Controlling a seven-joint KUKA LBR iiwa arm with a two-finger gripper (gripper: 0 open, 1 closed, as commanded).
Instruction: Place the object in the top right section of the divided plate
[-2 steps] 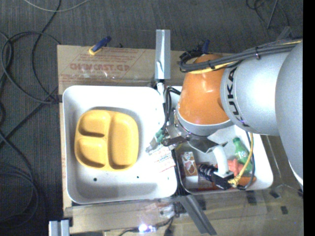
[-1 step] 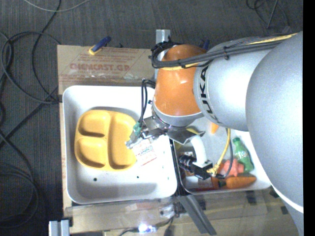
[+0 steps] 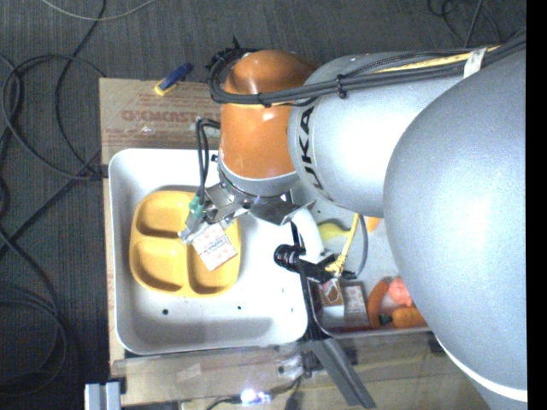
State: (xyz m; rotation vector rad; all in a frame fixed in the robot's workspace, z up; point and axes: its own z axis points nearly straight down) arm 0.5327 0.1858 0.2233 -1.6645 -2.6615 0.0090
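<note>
The yellow divided plate [image 3: 158,242] lies in the left white bin [image 3: 214,327], with three sections showing. My gripper [image 3: 197,223] hangs over the plate's right side, under the orange wrist band. A small white packet with red print [image 3: 215,248] sits right at the gripper's tip, over the plate's right-hand section. I cannot tell whether it is held or resting on the plate. A bit of green [image 3: 198,203] shows by the gripper.
The right bin [image 3: 367,330] holds a yellow item [image 3: 332,231], a brown packet [image 3: 340,295] and orange and pink items [image 3: 400,304], mostly hidden by the arm. A blue and yellow object [image 3: 173,77] lies on the cardboard behind the bins.
</note>
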